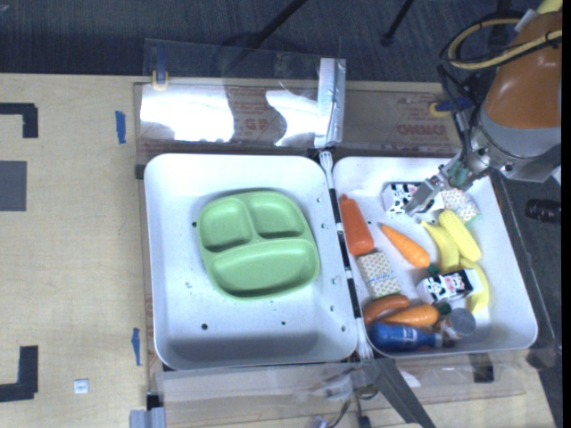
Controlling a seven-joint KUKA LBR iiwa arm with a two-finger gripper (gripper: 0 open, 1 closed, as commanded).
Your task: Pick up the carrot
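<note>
Lying low in the frame, a blue bottle (403,336) is edging the right bin (517,321). Carrot (404,244) is resting mid-bin, ungrasped, bananas (455,239) beside. Gripper (426,194) is hovering upper right; its opening can't be judged.

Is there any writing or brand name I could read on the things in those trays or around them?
Nothing here reads clearly.
Red print on the brown cardboard strip behind the bins: too blurred to read.
Black-and-white cartons and: patterned, no legible words.
Blue bottle: label too small to read.
Patterned packet: no readable text.
Blue tape marks on the bench carry no writing.
</note>
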